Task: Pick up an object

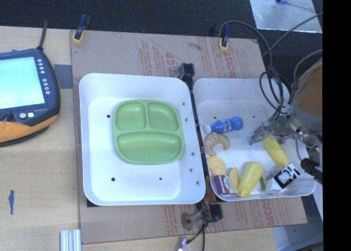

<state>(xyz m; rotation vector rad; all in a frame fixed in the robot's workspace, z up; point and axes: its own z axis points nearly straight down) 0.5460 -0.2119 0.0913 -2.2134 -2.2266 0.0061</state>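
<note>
Two white bins sit side by side on a cardboard sheet [164,52] clamped to the tabletop [33,189]. The left bin [96,184] holds a green divided plate [148,132], lying flat near its middle. The right bin [219,88] holds the loose things. A blue bottle [227,125] lies on its side toward the left wall, and a croissant [216,142] lies just near of it. Near of that, against the left wall, is a yellow corn piece [216,165], with a dark red packet [220,183] at the near left corner. A thin banana [235,178] and a yellow-green cup [250,177] lie side by side close to the near wall. A yellow corn cob [275,151] lies tilted toward the right, and a black-and-white block [287,176] sits at the near right corner.

The arm comes in at the right edge, its orange band [310,93] showing with black cables [274,88] looped beside it. The jaws [272,131] hang over the right part of the right bin, just far of the corn cob; the metal parts are too blurred to tell how far apart they stand or whether anything is between them.

A tablet pendant [24,96] lies on the tabletop at the far left.
</note>
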